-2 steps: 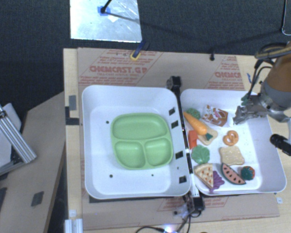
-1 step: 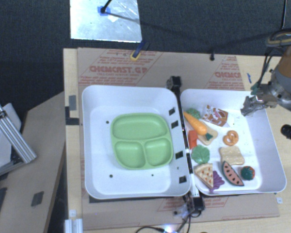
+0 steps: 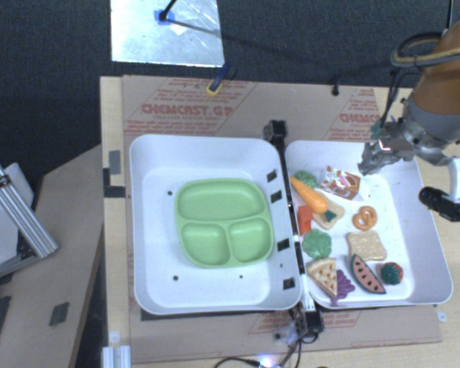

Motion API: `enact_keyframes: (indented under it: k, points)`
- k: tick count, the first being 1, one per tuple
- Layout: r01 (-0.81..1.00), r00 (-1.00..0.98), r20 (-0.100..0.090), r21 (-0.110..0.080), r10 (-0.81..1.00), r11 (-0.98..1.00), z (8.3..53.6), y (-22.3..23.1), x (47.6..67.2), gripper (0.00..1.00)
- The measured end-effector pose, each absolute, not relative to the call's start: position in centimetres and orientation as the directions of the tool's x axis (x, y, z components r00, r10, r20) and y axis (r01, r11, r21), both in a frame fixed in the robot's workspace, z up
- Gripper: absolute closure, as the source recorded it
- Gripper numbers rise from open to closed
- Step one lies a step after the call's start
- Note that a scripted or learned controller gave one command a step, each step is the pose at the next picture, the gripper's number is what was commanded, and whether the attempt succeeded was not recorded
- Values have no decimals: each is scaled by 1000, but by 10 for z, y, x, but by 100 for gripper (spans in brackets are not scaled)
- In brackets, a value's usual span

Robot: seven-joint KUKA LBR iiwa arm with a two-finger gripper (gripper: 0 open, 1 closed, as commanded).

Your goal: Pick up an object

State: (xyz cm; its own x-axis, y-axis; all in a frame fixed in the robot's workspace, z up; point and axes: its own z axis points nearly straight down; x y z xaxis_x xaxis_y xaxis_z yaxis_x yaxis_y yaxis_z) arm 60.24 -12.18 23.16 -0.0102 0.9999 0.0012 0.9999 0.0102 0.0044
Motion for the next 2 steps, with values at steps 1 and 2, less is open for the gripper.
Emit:
enact_keyframes:
  k: [1, 2]
  points:
    - [1000, -9, 1, 2, 1000, 9, 223, -75, 609, 100]
    - [1000, -11, 2, 4, 1000, 11, 232, -25, 626, 100]
